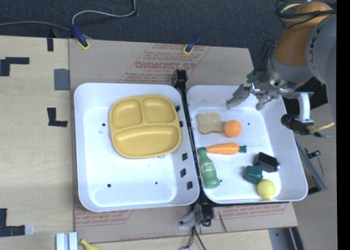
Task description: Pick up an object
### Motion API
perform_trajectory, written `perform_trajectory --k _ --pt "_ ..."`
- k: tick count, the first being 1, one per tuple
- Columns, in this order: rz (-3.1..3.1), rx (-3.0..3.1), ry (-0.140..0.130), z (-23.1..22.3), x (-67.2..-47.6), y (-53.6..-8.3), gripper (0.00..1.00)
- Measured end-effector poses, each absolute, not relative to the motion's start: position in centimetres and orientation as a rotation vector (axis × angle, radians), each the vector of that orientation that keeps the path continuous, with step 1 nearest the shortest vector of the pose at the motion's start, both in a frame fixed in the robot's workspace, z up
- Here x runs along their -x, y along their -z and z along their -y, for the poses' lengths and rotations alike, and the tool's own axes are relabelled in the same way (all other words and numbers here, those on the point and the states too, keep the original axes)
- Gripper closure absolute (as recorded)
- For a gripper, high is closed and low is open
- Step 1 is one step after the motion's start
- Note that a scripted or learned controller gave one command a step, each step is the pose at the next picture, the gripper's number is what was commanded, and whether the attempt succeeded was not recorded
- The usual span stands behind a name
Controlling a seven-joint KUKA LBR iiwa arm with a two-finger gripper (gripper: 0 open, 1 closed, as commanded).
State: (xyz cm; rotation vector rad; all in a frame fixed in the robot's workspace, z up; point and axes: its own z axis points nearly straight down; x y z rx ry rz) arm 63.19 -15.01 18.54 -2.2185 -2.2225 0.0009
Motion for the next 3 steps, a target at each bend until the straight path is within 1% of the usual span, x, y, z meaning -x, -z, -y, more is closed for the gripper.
perform_trajectory --k 1,2,3 --pt "2.223 2.219 0.0 10.4 -58.7 -8.7 0.0" --pt "2.225 2.222 0.003 10.4 -58.8 -9.7 1.0" --pt "2.224 2.217 0.001 2.6 -54.6 -18.5 1.0"
